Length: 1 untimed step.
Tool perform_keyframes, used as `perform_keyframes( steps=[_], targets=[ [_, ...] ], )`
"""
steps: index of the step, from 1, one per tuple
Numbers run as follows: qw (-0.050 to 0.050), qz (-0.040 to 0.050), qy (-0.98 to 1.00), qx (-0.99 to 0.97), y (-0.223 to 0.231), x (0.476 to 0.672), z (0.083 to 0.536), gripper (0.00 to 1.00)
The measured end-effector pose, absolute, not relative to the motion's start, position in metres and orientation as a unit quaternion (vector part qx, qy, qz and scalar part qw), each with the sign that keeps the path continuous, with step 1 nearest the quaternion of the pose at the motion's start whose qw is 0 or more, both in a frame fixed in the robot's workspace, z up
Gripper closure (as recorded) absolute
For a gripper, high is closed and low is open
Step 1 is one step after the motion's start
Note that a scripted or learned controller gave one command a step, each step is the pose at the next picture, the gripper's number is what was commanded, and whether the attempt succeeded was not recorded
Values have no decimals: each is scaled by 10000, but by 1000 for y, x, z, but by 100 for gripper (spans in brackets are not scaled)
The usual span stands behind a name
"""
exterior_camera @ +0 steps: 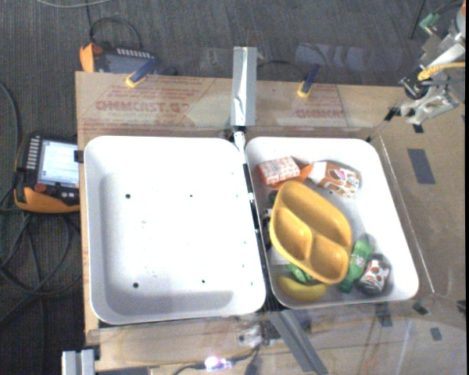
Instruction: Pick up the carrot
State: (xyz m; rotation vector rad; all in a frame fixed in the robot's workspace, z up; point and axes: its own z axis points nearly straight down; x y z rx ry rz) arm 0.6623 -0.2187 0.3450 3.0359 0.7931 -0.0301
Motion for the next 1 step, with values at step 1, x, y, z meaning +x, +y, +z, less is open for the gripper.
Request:
perform_keyframes(
  steps=[1],
  targets=[
    [9, -28, 2110, 9775, -223, 658, 297, 100]
  ],
)
